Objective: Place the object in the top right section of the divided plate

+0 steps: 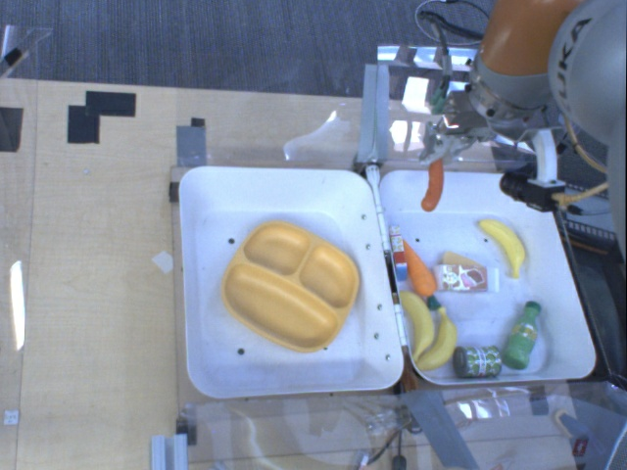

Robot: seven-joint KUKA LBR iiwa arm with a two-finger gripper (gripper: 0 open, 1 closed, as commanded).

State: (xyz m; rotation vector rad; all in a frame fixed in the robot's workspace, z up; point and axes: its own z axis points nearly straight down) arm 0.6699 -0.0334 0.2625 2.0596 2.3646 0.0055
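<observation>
- Sausage-looking thing, orange-red, smooth and slim with rounded ends, hangs nearly upright at the upper middle-right of the frame, over the back left corner of the right bin.
- Gripper sits right on top of it, and the sausage's upper end looks pinched between the fingers, so I'd say it's clamped on that. The metal bits around there are shiny and cluttered, so the finger shapes are kinda hard to read.
- Arm comes in from the upper right: a glossy orange band, then rounded grey casing, with black cables looping around the wrist.
- Divided plate is in the left bin, roughly centre frame. It's yellow, matte plastic, a rounded-corner shape set at a tilt, with one long compartment along the lower left and two smaller ones on the upper right side.
- Both bins are shallow white plastic with rounded corners, touching along a middle seam.
- Other stuff in the right bin: a carrot by the left wall, a flat snack packet beside it, a lone banana toward the right, a pair of bananas lower left, a small green can lying on its side, and a green bottle just beside it.
- Bench is pale wood-look, with black blocky marks at the upper left.
</observation>
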